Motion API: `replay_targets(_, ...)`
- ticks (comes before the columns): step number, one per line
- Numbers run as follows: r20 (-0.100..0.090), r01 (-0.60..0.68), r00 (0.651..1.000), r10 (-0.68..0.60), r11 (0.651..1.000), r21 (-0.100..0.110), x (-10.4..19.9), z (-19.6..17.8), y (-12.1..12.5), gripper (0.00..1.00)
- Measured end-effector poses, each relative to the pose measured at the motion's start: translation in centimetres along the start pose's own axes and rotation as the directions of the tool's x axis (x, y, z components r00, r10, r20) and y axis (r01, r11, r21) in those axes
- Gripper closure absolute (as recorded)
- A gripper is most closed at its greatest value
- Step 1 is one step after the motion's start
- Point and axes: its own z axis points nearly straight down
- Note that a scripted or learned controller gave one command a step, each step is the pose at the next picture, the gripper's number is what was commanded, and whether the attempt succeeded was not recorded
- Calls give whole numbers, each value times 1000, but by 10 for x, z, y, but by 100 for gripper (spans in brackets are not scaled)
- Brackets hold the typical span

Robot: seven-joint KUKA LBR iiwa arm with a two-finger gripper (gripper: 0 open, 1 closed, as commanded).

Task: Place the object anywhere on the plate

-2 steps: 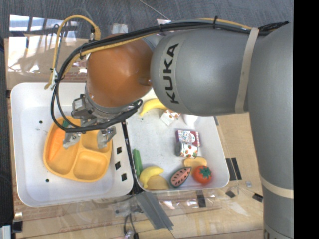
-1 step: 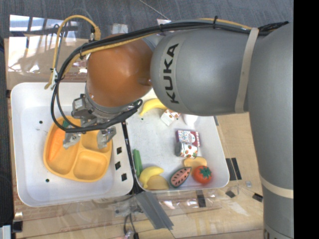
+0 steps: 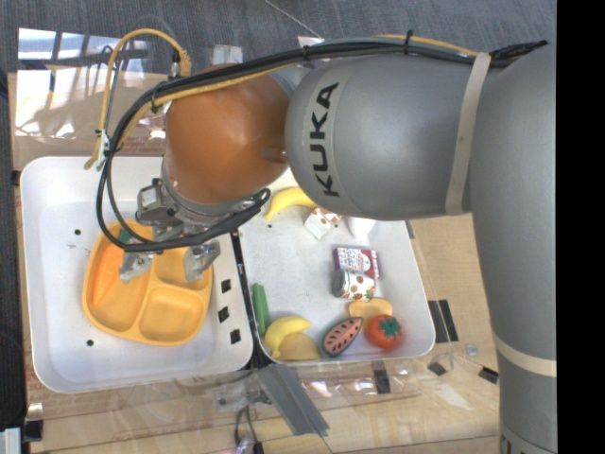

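Hovering over the yellow plate in the left bin, the gripper stands spread with nothing between its fingers. No object rests on the plate; the toy foods, tomato among them, lie in the right bin, so placing seems undone.

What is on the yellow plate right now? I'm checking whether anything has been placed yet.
The plate's visible compartments look bare. The hand hangs over its upper part, with something orange by the left finger; that area and the plate's top edge are covered by the arm.
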Motion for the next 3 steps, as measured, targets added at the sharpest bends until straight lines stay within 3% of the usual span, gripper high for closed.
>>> replay_targets(3, 0, 0, 1000, 0, 1000, 0, 0, 0, 0, 0)
